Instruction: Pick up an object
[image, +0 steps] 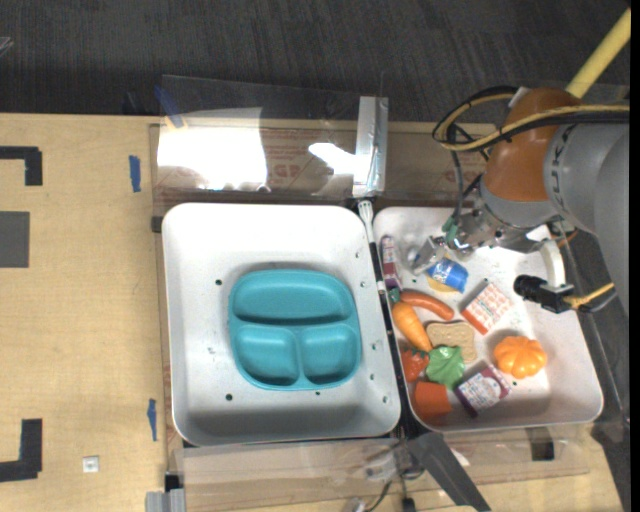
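Blue-capped can (446, 274) lies just below the end effector (437, 247); grip state unclear.

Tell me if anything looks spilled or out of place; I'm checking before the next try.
Nothing stands out. The teal tray sits flat in the left bin; the toy food, like the carrot and small pumpkin, lies jumbled inside the right bin.

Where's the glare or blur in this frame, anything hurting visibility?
Camera view: strong glare on the clear sheet behind the left bin, washing out what lies under it; the teal tray is evenly lit and sharp; the pincer over the right bin is small and slightly soft, its state unreadable.
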